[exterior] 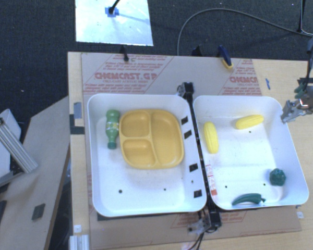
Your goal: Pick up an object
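Observation:
The right bin (281, 139) holds a yellow corn cob (211, 137) near its left wall and a yellow lemon-like piece (249, 122) toward the back. A dark green broccoli-like piece (277, 177) lies near the front right corner, and a green pepper (248, 199) rests against the front wall. My gripper (297, 107) hangs at the view's right edge, above the right bin's far right rim and apart from all the objects. Nothing shows in its grasp.
The left bin (101, 191) holds a yellow divided plate (151, 138) and a green bottle (112, 128) lying by its left side. A black hinge strip (194, 145) runs between the bins. Cables and a blue clamp (225, 57) sit behind them.

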{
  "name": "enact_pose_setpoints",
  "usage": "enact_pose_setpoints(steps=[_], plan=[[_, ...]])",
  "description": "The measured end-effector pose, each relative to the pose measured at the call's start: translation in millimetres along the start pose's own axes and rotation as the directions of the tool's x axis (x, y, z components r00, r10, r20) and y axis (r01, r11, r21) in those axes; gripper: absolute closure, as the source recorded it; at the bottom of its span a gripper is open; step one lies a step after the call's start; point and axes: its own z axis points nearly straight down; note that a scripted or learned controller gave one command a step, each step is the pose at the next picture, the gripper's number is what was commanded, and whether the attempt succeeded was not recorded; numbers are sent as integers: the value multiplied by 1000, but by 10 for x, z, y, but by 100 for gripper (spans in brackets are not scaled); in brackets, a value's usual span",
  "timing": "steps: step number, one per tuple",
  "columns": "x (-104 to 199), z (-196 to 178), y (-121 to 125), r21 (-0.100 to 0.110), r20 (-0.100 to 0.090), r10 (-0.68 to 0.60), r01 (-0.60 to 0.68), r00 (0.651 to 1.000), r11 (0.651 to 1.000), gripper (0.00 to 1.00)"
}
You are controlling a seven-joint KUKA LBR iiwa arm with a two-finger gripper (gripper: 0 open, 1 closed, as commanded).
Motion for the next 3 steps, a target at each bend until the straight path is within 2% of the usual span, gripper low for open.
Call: enact_pose_setpoints(steps=[1, 3], plan=[[572, 27, -1, 6, -4, -5, 5, 1000, 1000, 100], [1603, 429, 64, 7, -5, -5, 5, 1000, 1000, 100]])
